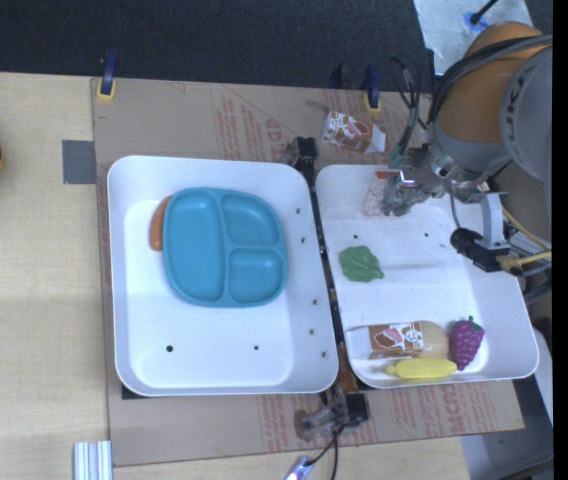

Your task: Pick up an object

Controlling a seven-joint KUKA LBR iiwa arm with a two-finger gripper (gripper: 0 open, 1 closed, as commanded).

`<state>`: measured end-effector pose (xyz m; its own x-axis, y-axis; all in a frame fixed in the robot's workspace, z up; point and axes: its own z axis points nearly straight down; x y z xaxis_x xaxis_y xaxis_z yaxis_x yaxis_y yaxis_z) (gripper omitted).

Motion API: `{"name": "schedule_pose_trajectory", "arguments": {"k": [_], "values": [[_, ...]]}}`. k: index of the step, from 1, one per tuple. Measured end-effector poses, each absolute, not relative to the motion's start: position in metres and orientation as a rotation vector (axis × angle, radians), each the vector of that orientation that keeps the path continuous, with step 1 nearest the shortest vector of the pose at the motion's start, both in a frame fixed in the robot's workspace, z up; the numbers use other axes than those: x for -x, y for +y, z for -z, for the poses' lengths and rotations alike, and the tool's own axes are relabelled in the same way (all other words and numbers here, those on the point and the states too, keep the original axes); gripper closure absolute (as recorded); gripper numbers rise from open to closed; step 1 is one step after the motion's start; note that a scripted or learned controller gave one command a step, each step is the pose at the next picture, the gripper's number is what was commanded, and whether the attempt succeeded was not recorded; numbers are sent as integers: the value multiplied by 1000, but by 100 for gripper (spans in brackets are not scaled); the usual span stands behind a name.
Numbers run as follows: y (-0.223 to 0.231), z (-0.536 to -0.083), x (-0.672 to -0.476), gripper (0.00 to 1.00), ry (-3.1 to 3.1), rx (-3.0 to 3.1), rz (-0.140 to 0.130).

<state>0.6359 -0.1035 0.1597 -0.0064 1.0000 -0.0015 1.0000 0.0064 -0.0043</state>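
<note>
In the right bin (494,298) lie four loose things: one green leaf (361,264) near the middle, and toward six o'clock one snack packet (404,338), one yellow banana (422,369) and one purple grape bunch (466,341). The gripper (396,200) hangs at the bin's twelve o'clock; whether it is spread or pinching I cannot tell. The left bin (134,358) holds one blue divided plate (226,246), half hiding something orange (156,226) at its nine o'clock.

Robot lab bench, cardboard sheet (264,118) clamped down, two white bins (129,268), toy food, cabling
</note>
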Motion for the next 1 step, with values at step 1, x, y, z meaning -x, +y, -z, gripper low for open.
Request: {"name": "schedule_pose_trajectory", "arguments": {"k": [1], "values": [[-86,-192,-617,100,-2226,2212,-6]]}}
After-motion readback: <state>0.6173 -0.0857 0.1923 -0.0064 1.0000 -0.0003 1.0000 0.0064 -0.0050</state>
